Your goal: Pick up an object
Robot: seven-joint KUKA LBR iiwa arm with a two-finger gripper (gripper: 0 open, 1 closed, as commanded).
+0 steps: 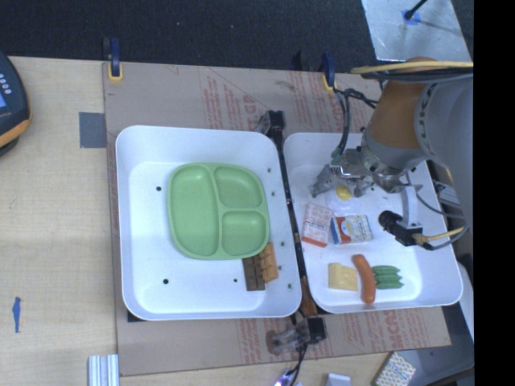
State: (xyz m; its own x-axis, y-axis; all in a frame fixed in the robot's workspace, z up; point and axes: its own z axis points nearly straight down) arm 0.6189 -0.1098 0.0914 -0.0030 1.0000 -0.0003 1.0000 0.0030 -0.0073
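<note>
Down low over the far half of the shallow white right-hand bin point(434, 292), on the grey arm with its orange band point(402, 115): the metal claw point(348, 182). Cannot tell how wide it stands, nor whether anything is gripped. Too much bright metal and cable bunched together there to read it.

Right at the claw's tip, touching it or just under it: a small round yellow piece point(344, 191), resting on or close above the bin floor. Cannot say which.

Nearer the camera than the claw, just beside it and a little toward the view's left: a small flat white packet with red print point(316, 223). Next to that, straight below the claw in the view: a flat white packet with red and blue print point(352, 228), touching or nearly touching the first.

Farther again from the claw, near the bin's front wall: a pale yellow wedge like a slice of cheese point(342, 277), an orange-red toy sausage point(364, 279) lying just beside the wedge, and a green bean pod point(387, 277) against the sausage's other side.

Well apart from the claw, toward the view's left, across the black divider: the shallow white left-hand bin point(141, 288). Inside it, a light green plastic plate with three compartments point(217, 211), lying flat, and a brown ridged block point(261, 268) at the plate's near corner, on the side closer to the claw.
</note>
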